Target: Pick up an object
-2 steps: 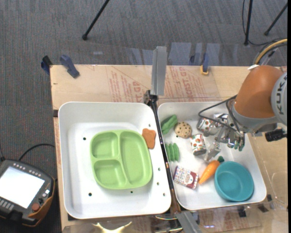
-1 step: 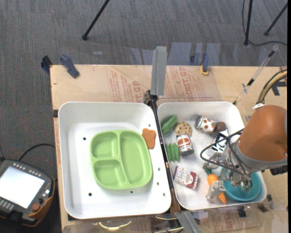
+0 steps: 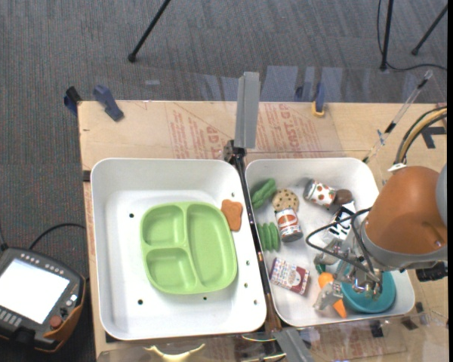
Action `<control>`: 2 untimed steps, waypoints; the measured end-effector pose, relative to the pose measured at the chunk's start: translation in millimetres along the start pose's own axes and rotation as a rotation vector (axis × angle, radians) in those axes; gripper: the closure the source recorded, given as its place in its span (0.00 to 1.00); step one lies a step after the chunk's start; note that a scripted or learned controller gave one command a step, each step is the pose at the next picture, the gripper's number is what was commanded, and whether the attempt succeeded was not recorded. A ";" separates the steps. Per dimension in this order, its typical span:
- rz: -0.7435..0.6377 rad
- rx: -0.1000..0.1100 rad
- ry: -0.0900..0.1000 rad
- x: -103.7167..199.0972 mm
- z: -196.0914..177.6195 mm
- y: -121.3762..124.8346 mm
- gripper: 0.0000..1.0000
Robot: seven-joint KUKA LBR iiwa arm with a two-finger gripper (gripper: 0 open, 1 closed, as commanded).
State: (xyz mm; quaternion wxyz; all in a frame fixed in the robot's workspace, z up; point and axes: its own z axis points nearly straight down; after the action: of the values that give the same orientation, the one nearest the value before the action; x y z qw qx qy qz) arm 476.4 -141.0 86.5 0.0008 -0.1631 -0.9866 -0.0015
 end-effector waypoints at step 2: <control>0.137 0.004 -0.001 -70.2 -0.9 35.9 0.00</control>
State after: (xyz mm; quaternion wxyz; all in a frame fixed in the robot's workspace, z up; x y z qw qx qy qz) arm 554.4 -129.6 87.3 0.0007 -0.2302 -0.9731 0.0004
